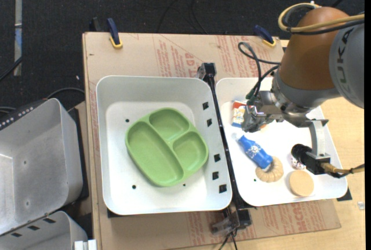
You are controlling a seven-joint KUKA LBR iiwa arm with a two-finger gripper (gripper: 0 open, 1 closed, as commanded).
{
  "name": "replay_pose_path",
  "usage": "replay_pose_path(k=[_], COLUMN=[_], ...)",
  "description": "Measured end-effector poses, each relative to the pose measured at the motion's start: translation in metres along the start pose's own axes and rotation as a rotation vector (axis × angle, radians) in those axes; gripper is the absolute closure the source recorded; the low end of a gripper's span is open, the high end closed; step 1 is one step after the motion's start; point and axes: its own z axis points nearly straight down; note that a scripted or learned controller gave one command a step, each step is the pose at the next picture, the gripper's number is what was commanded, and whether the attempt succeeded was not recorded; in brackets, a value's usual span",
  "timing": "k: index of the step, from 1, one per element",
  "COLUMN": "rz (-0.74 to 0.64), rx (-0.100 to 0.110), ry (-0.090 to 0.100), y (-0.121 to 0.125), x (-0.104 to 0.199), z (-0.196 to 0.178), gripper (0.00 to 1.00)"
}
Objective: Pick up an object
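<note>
My gripper (254, 121) hangs low over the upper left part of the right bin (324, 194). Right beside it, on its left, lies a small white box with red and blue print (237, 113), partly covered by the gripper. Just below the gripper a blue tube (254, 151) lies at a slant on the bin floor. A tan ring-shaped object (271, 171) touches the tube's lower end. A flat tan disc (301, 183) rests near the bin's lower right corner.
The left bin (116, 98) holds a green plate with three compartments (167, 146). A raised black divider (219, 127) runs between the two bins. A grey plastic crate (35, 167) stands off the bench at the left.
</note>
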Motion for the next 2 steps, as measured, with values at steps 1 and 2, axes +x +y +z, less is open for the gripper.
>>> replay_pose_path(k=[1, 2], rz=[0.000, 0.000], rx=[0.000, -0.001], ry=[-0.001, -0.001], y=[-0.003, -0.010], x=[0.062, 0.122], z=[0.013, 0.009], gripper=[1.00, 1.00])
